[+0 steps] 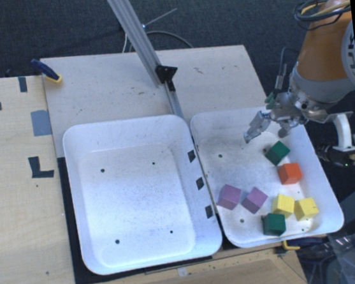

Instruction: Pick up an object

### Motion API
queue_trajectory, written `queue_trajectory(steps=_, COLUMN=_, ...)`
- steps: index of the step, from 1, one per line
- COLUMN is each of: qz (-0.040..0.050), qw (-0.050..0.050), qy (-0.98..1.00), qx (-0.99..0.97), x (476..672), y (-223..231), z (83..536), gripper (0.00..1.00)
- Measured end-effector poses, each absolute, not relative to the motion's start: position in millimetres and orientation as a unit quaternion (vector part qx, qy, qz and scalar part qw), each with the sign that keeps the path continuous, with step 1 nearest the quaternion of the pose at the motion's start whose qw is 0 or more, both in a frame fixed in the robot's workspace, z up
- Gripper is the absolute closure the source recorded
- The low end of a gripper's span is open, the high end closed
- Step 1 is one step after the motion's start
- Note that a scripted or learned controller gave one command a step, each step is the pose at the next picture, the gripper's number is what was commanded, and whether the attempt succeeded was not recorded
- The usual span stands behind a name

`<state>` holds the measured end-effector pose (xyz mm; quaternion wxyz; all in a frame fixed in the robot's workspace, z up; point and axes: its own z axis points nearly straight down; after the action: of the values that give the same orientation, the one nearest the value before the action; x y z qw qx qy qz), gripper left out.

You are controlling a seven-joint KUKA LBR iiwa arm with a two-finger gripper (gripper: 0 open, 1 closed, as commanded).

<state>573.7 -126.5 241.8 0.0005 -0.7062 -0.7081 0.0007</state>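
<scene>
Grey metal fingers hang above the upper part of the right bin, spread apart, with nothing between them. One finger slants down to the left; the other sits near the green cube, just above it in the view, and whether it touches the cube cannot be told. Behind the fingers the wrist joins the arm, whose orange band lies at the right of the view.

The right bin holds seven cubes, all in its lower right half. The green cube is tilted; the orange cube lies just below it. Two purple cubes sit side by side near the bin's middle. Lower right, two yellow cubes lie close together, with a dark green cube just beside the left one, near the bin's lower rim.

The left bin stands against the right bin, their rims touching. Both rest on the tabletop. A metal rail runs down from the top of the view to the gap between the bins. A blue and yellow tool lies at the tabletop's upper left corner.
</scene>
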Motion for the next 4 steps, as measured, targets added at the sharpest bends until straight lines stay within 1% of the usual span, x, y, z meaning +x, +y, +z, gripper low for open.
queue_trajectory(steps=1, qz=0.0034, qw=0.004, qy=-0.706, qx=-0.708, x=521.4, y=-152, z=179, gripper=0.0)
queue_trajectory(steps=2, qz=0.0002, qw=0.001, qy=-0.707, qx=-0.708, x=502.7, y=-158, z=90, gripper=0.0)
queue_trajectory(steps=3, qz=0.0031, qw=-0.01, qy=-0.704, qx=-0.71, x=482.2, y=-100, z=114, gripper=0.0)
queue_trajectory(steps=4, qz=0.0033, qw=-0.009, qy=-0.703, qx=-0.711, x=482.6, y=-105, z=94, gripper=0.0)
